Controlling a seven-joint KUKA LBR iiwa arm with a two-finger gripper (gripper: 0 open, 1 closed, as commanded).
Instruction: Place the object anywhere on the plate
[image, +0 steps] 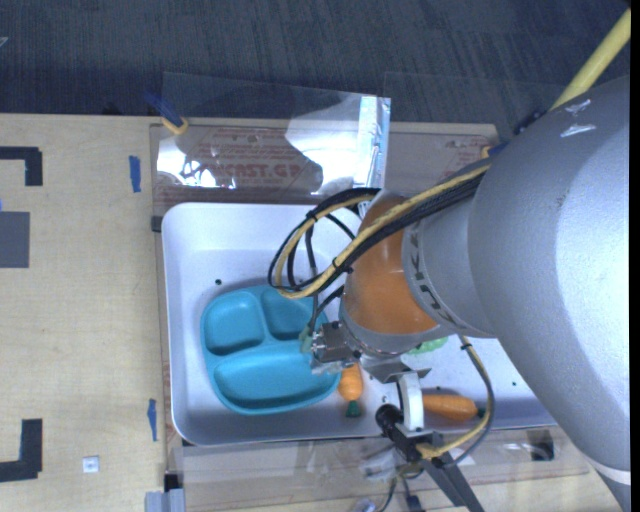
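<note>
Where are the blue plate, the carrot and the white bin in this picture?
blue plate (262, 385), camera view, on the floor of its large lower compartment.
carrot (448, 406), camera view, on the middle of its orange body, right of the plate.
white bin (190, 260), camera view, on the bare floor at its upper left.

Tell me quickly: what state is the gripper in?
Gripper: cannot be told; it sits by the blue divided plate, hidden under the arm's wrist.

We saw a blue plate (255, 350) with three compartments lying flat in the white bin (190, 300). Just beside its right rim lay an orange carrot-like object (351, 383) with a green tip, partly hidden under the arm (520, 260).
</note>
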